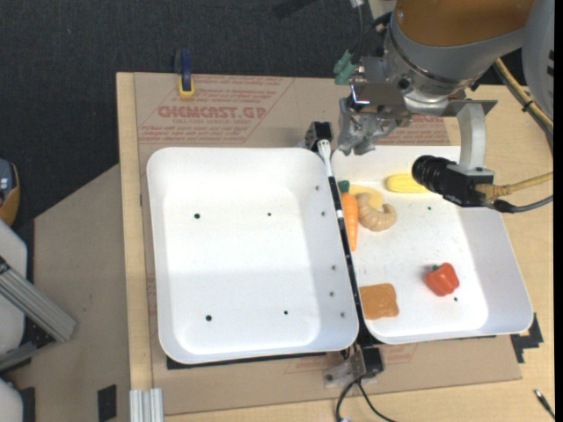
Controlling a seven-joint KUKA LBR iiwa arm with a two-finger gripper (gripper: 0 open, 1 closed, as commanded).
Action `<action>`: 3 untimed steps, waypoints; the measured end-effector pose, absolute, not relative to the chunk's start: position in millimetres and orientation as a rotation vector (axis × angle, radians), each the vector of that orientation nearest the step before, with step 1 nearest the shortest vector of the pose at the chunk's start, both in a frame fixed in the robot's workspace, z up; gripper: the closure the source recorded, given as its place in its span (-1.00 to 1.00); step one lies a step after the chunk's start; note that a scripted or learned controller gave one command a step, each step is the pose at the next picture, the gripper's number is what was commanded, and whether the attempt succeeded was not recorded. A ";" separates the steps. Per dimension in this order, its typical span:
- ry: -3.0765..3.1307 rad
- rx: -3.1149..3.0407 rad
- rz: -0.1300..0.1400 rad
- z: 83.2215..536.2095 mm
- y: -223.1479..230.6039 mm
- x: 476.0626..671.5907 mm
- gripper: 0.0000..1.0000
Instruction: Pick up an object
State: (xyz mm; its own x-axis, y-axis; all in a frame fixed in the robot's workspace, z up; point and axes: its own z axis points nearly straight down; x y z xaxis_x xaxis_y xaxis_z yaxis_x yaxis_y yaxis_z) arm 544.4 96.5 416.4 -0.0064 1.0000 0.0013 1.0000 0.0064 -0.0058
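Arm (466, 25) comes in from the top right — grey body, orange band. End effector (362, 134) sits over the far left corner of the right bin (493, 310); can't tell how it's set, the wrist hardware hides it, and nothing is visibly caught in it.

Right bin contents:
- carrot (350, 219) lying along the left wall, just beside the divider
- pale curled piece (376, 213), looks like a croissant or shrimp toy, touching or nearly touching the carrot
- yellow item (403, 183) at the far side, partly hidden by a black cylinder (446, 179) mounted on the arm
- red pepper (442, 279) toward the near right, well apart from the rest
- tan square slab (380, 301), toast-like, near left corner

Left bin (176, 323) is white with four small dark dots on its floor.

Surface — both bins sit on a brown cardboard sheet (220, 104) with red print on the tabletop. Blue and yellow clamp (185, 73) at the far edge of the sheet. Black clips hold the bins together at the far (318, 135) and near (369, 359) ends of the seam. Dark carpet (88, 25) beyond the sheet, aluminium framing (35, 301) at the left edge, cables (528, 183) running off right.
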 end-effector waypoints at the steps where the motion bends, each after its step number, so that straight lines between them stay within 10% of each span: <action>1: -2.226 -2.210 0.005 397.4 139.9 489.4 1.00; 2: -2.200 -2.242 0.010 345.7 -59.7 477.8 1.00; 3: -2.213 -2.238 0.003 343.9 -164.6 478.4 1.00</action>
